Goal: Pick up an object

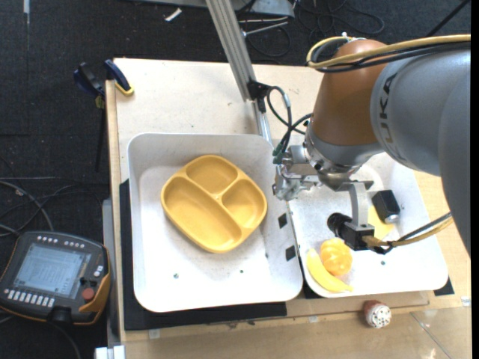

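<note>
Watching from beside the bench: the arm [389, 103] reaches in from the right w/ its gripper [287, 184] hanging low over the seam between the two bins, right at the inner rim of the left bin [150, 268]. Can't tell from here if the gripper is spread or clenched, the wrist hides it. I see nothing caught in it, so I'd say nothing's picked yet.

Things it could take:
- The yellow divided plate [215, 203] lies flat mid left bin, its right edge just beside the gripper.
- In the right bin [419, 253], near the front corner, there's a banana [323, 275] w/ a round orange-yellow fruit [336, 255] touching it.

Looks like the approach stage, prob. going for the plate since it's closest. To do it well, IMO:
- Don't drop onto the plate's flat middle, there's nothing to grip there.
- Shift over the plate's raised edge and come straight down so the edge sits between the two sides of the gripper, then close and lift slowly.
- Mind the bin wall, there's little room on that side and a clip there would spoil the try.

If it goes for the fruit instead, centre on the round one, which may roll against the banana
</note>
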`<state>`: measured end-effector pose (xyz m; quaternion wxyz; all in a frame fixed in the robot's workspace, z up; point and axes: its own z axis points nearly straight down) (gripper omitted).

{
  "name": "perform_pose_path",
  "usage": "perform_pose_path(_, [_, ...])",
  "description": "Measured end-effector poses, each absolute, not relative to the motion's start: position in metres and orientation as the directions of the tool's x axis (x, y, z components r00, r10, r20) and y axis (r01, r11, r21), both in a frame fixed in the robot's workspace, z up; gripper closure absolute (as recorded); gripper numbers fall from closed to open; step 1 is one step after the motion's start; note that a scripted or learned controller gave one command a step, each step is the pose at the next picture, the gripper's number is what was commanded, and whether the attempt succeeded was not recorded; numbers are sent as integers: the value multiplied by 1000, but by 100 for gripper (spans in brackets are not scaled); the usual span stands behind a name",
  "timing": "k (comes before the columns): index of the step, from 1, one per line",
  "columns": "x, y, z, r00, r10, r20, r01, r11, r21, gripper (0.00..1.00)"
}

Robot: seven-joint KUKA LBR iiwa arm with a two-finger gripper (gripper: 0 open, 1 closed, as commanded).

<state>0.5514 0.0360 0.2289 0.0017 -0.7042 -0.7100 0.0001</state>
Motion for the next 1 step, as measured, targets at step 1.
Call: perform_pose_path(1, [540,95,236,-9,1000,2,1000,9,0,100])
